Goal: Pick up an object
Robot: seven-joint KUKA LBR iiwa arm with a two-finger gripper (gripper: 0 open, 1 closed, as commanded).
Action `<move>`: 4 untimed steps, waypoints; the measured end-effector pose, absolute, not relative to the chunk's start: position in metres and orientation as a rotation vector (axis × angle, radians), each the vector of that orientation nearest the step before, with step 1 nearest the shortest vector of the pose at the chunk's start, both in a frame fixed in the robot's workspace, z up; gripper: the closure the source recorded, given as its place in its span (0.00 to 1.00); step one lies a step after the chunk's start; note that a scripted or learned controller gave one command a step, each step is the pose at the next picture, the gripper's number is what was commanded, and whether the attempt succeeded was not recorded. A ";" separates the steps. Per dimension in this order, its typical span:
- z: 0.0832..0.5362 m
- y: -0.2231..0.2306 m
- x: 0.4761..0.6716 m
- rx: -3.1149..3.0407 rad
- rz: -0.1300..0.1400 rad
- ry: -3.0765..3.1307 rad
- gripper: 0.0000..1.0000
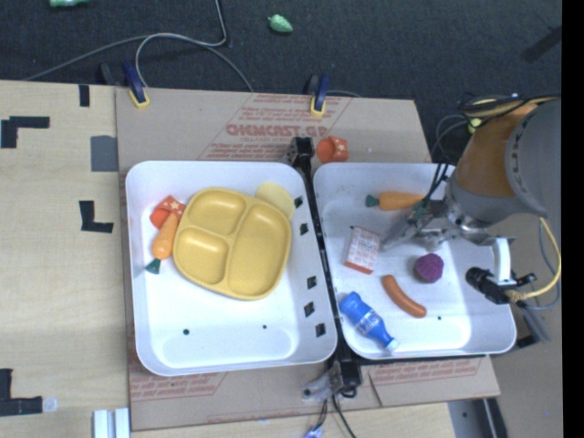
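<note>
The right bin [456,334] holds an orange carrot [399,201], a red and white packet [362,249], a purple ball [428,267], a sausage [403,296] and a blue bottle [367,318]. My gripper [407,227] hangs low over this bin's upper middle, just below the carrot and to the right of the packet. Its fingers point left and look spread, with nothing between them. The purple ball lies just below the gripper, apart from it.
The left bin [219,340] carries a yellow divided plate [233,242], a small carrot with a red piece [164,226] at its left and a pale yellow object [275,195] behind it. A red-orange toy [331,149] sits outside, at the bins' top junction.
</note>
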State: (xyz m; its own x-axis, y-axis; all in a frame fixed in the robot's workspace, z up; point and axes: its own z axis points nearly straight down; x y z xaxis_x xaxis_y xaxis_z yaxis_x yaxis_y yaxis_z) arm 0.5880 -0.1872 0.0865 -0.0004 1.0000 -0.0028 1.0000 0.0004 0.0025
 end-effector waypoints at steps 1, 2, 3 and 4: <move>0.088 -0.163 0.528 2.222 0.000 2.221 0.00; 0.086 -0.133 0.636 2.215 0.005 2.221 0.00; 0.087 -0.151 0.664 2.238 -0.019 2.235 0.00; 0.119 -0.186 0.671 2.219 0.020 2.237 0.00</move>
